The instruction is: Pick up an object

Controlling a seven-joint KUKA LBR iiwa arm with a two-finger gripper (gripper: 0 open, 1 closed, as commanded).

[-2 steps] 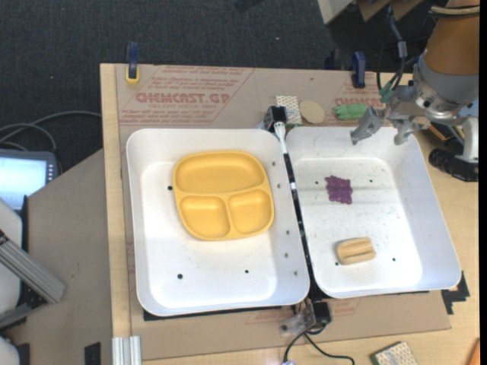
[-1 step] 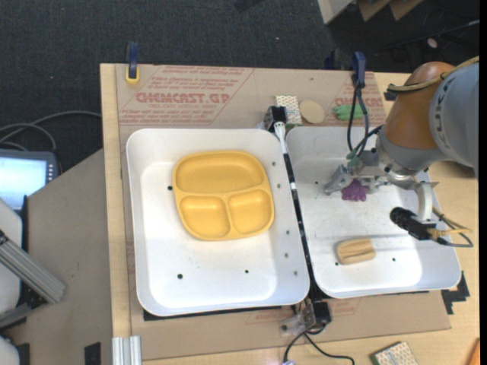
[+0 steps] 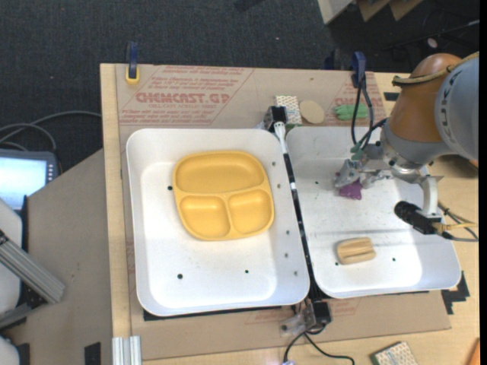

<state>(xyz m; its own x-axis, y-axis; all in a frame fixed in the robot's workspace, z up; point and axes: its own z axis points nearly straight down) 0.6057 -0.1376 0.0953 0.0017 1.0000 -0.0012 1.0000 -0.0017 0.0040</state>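
- Over the right bin (image 3: pixel 426 280), the gripper (image 3: pixel 351 178) sits low, right at a small purple object (image 3: pixel 351 191) — whether it's clamped, I cannot tell.
- Grasp step, by the look — next: a secure close, then a straight lift.

Both bins, left (image 3: pixel 144 226) and right (image 3: pixel 396 276), present as smooth white plastic with a slight sheen, the right one lightly speckled. The divided tray (image 3: pixel 223 194) is smooth yellow plastic, semi-matt, while the bench board (image 3: pixel 190 93) beneath looks like matt brown cardboard with red print. The arm (image 3: pixel 445 105) shows smooth grey casing with a glossy orange band; the tan block (image 3: pixel 355 250) looks matt, the purple piece (image 3: pixel 351 191) dull.
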